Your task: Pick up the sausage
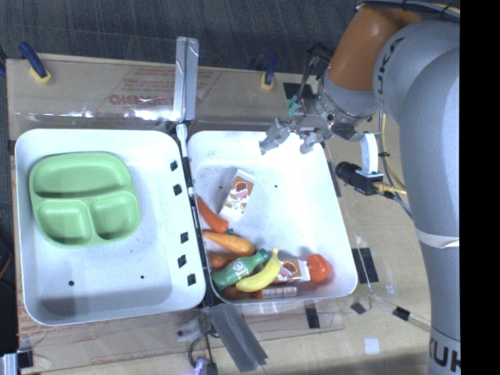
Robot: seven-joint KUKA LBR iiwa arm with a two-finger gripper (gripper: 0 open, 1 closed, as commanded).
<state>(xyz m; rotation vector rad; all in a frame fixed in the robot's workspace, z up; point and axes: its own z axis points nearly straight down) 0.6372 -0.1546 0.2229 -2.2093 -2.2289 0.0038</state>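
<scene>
Camera view: the gripper (289, 137) is seen above the far rim of the right bin (332, 209), w/ its two fingers (271, 140) spread apart and nothing held between them. The arm (406, 92), grey w/ an orange band, is seen coming in from the right.

The sausage (211, 214), a reddish-orange stick, is found well below and left of the fingers, by the right bin's left wall. A small carton (237, 195) is seen just beside it, nearer the fingers. Further from the fingers a carrot (228, 242), green bottle (241, 268), banana (262, 275) and tomato (319, 268) are piled at the near wall.

A green tray (82, 198) w/ compartments is seen in the left bin (101, 287), well apart from the fingers.
</scene>
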